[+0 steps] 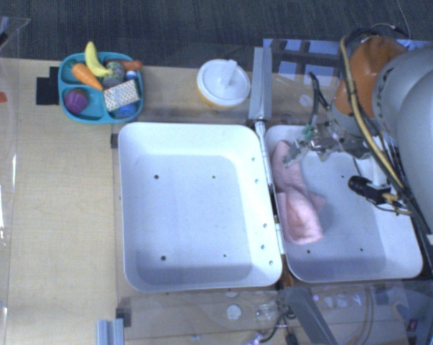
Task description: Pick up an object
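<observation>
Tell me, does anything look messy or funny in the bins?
A little. The pink cloth in the right bin lies crumpled and bunched against the bin's left wall, not spread flat. The gripper hangs just above its top end. Nothing looks spilled or broken.

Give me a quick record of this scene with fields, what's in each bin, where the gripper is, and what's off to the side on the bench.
left bin: nothing seen in it
right bin: pink cloth lying along its left side
gripper: over the right bin, by the cloth's upper end
grasp: cannot tell, no cloth seen between fingers
bench, back left: blue tray with toy food, including a banana and a carrot
bench, back middle: white and yellow round container
</observation>
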Action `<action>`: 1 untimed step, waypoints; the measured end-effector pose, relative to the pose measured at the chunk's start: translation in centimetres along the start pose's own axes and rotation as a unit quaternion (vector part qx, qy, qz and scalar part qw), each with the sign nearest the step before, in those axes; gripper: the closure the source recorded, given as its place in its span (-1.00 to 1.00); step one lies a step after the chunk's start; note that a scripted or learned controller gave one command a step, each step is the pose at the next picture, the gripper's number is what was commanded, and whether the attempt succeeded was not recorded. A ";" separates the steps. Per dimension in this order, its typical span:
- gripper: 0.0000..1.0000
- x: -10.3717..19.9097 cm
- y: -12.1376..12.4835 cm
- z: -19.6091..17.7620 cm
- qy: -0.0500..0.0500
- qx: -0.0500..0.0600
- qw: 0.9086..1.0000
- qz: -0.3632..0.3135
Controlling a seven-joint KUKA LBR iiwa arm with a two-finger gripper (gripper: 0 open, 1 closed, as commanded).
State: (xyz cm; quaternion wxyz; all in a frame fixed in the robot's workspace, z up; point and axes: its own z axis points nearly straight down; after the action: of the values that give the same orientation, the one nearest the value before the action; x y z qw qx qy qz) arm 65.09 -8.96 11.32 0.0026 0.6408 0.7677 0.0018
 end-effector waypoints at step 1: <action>-1.00 -5.1 -5.3 2.4 -0.002 -0.002 0.999 -0.033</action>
State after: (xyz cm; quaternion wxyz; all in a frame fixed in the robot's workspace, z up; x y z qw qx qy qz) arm 60.85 -14.95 8.94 0.0053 0.6150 0.7885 0.0025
